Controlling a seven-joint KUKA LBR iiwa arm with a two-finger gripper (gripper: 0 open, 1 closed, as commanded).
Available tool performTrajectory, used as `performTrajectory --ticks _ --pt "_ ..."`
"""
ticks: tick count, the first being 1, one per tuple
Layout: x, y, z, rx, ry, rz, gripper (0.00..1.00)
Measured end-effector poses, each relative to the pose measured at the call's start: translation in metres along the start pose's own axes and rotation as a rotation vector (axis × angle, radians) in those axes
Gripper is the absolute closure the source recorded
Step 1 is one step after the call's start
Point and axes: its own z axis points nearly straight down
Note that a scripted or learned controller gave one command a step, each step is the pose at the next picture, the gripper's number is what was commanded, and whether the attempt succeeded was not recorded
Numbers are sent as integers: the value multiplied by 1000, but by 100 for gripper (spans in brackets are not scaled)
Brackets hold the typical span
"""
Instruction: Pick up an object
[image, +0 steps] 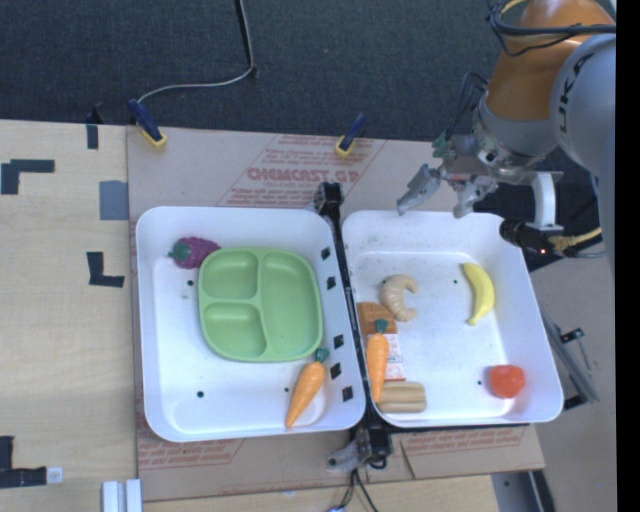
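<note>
Nearest the camera, the front edge of the tabletop (60, 400) carries two shallow white bins side by side, the left bin (160, 400) and the right bin (530, 330), touching along a black clamp strip between them. There are two carrots: the first carrot (305, 393) lies tilted in the front right corner of the left bin, and the second carrot (377, 366) lies upright along the left wall of the right bin, on a small flat packet (392, 352). One tan bread roll (404, 398) sits at the right bin's front, just beside the second carrot's tip, and one red tomato (506, 381) rests near the front right corner, well apart from the roll. Further back, one green divided plate (262, 303) fills the middle of the left bin, with one purple bunch of grapes (194, 250) touching its far left rim. In the right bin one croissant (398, 295) lies left of centre and one yellow banana (481, 291) lies toward the right wall. Farthest back, the gripper (437, 196) hangs above the right bin's far rim; its two fingers (413, 194) are spread wide apart, holding and touching nothing. The grey arm (560, 75) with its orange band reaches in from the upper right, wrist angled down and leftward.
</note>
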Motion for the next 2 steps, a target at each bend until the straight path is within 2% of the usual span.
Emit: performTrajectory --ticks 1,2 --pt "-12 -37 163 3 0 2 0" --pt "-10 -73 174 -7 -2 0 0"
